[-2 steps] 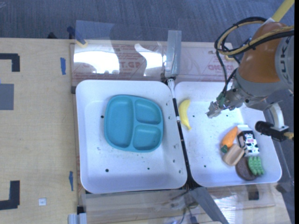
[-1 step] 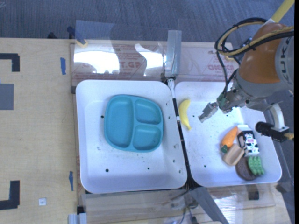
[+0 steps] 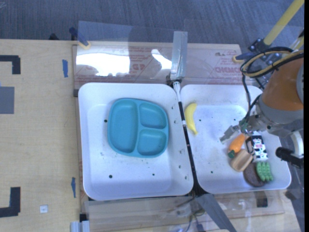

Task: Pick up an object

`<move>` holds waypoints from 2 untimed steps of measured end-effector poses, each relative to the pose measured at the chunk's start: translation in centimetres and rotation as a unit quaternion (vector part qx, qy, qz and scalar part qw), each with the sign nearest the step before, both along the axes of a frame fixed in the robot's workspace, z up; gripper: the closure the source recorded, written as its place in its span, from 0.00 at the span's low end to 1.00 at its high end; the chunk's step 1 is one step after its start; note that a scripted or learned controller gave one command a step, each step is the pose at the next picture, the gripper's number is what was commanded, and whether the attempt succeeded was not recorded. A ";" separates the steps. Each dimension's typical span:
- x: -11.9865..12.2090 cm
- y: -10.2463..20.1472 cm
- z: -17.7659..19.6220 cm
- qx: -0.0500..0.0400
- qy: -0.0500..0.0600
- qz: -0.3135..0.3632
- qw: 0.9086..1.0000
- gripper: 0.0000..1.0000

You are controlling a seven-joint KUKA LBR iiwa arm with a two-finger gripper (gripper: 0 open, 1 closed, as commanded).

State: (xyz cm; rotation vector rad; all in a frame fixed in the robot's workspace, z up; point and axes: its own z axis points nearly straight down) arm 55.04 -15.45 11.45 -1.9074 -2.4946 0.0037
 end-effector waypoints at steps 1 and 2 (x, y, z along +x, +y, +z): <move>4.5 1.0 1.1 0.000 -0.003 0.031 1.000 0.00; 6.9 1.1 -1.9 0.000 -0.002 0.037 0.999 0.00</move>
